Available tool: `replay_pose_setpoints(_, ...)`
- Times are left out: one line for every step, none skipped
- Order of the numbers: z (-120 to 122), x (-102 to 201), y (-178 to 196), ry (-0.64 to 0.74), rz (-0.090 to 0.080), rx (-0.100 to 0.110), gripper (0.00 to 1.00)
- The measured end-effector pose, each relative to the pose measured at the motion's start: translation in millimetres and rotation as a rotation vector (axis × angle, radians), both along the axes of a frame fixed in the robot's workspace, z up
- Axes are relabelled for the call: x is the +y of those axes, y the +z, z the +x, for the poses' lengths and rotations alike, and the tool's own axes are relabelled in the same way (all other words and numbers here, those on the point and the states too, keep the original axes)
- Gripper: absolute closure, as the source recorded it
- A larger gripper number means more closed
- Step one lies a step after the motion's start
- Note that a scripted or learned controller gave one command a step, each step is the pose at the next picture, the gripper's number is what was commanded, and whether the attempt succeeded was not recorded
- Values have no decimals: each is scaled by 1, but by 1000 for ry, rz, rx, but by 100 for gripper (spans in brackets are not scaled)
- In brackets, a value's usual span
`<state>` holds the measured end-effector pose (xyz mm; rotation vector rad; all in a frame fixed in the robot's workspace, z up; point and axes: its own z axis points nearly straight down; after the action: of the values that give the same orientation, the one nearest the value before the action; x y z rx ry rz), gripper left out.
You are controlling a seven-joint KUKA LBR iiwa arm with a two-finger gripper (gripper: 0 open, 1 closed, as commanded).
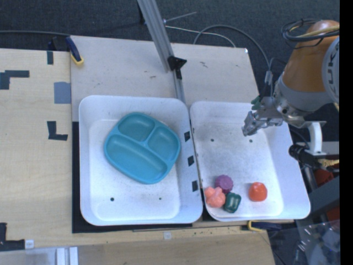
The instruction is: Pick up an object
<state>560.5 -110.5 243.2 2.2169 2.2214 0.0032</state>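
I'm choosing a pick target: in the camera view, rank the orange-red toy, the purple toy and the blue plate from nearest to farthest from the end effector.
From the end effector:
1. Orange-red toy, right bin, front.
2. Purple toy, right bin, front; nearly tied with 1.
3. Blue plate, left bin.

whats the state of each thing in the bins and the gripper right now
Teal plastic divided plate: flat in the left white bin, nothing on it.
Purple round toy, orange-pink lumpy toy, green toy: clustered at the near edge of the right white bin.
Orange-red toy: apart, to their right.
Gripper: above the right bin, holding nothing visible.
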Motion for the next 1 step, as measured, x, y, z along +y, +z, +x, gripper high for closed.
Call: replay_pose_setpoints(0, 0, 26, 0, 1, 3, 100)
